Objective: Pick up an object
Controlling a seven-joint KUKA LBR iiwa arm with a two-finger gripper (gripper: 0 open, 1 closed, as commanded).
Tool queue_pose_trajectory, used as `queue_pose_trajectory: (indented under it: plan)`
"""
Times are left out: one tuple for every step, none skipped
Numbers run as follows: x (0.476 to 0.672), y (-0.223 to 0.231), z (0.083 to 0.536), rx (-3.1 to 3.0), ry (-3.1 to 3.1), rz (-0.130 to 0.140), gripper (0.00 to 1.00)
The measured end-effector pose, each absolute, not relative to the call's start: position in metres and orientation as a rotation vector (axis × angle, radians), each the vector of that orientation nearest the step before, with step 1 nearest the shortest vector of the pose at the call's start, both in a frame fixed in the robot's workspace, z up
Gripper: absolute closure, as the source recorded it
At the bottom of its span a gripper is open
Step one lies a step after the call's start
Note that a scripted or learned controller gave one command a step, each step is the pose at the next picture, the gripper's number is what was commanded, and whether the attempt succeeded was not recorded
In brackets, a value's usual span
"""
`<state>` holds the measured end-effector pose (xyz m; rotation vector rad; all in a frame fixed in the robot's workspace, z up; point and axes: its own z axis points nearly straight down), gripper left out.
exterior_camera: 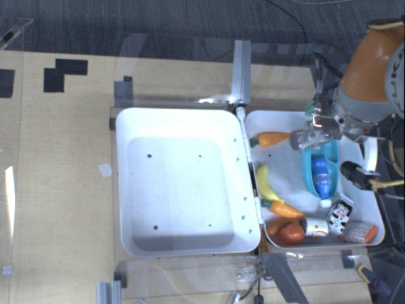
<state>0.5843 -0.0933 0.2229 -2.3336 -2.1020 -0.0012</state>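
1. Nearest me, a tomato (292,233) crowds the right bin's (380,215) front corner.
2. My hand (314,133) hovers over the blue bottle (321,173); I cannot tell its grip state.
3. I fear the bottle rolls away under contact.

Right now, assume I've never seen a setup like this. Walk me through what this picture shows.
This is one camera fixed above a workbench, looking down at a slant. The grey machine with the orange band at the right is a robot arm; a program drives it to pick things up. Its gripper, a two-finger claw, hangs over the right bin, just above a blue bottle in a light blue holder. Nothing can be seen between its fingers, so I would not call anything held.

The right bin also holds toy food: a carrot, a banana, a tomato, plus some small packets. The left bin sits beside it, both white and shallow.
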Motion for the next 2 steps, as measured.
queue_pose_trajectory:
  plan:
    - [0.576,-0.095,0.168,-2.333,-2.096,-0.021,1.0]
    - [0.533,-0.093,0.238,-2.312,-2.127,-0.002,1.0]
